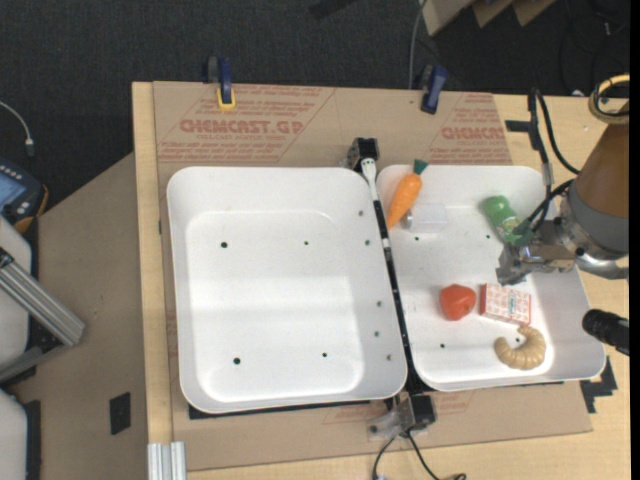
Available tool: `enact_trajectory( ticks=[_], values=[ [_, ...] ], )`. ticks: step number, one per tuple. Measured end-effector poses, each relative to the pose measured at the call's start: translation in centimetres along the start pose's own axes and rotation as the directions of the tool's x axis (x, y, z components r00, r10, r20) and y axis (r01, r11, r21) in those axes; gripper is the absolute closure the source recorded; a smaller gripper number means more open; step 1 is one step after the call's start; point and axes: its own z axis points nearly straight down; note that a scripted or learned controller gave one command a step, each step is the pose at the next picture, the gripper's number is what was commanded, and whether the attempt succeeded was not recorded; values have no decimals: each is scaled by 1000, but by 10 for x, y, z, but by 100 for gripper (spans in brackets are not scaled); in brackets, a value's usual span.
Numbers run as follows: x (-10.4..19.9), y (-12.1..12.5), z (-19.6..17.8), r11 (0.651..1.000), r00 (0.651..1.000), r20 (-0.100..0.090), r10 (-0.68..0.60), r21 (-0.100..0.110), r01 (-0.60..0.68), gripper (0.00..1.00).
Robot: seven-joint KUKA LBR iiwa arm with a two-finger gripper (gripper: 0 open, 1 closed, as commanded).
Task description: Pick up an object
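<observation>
In the right bin [440,363], the gripper [520,268] hangs by the right edge, its grip state impossible to tell, crowded by a green object [497,210] behind it and a pink-and-white packet [507,305] just in front. A red tomato-like object [457,302] sits beside the packet, a tan curled pastry [523,349] near the front edge, and an orange carrot [404,196] at the back-left corner.

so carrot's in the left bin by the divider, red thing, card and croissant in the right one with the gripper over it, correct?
Not quite. The camera view shows the carrot in the right bin, at its far-left corner by the divider, not in the left bin. The rest holds: the red object, card and croissant lie in the right bin, with the gripper above it.
</observation>
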Motion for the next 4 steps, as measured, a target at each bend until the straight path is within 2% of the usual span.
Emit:
enact_trajectory(
  ticks=[1,3,4],
  values=[
    [-7,-14,-12,1000,1000,1,1,-3,-1,100],
    [17,29,11,1000,1000,3,-1,-6,1,100],
    [34,50,-6,1000,1000,4,-2,-10,2,100]
  ],
)
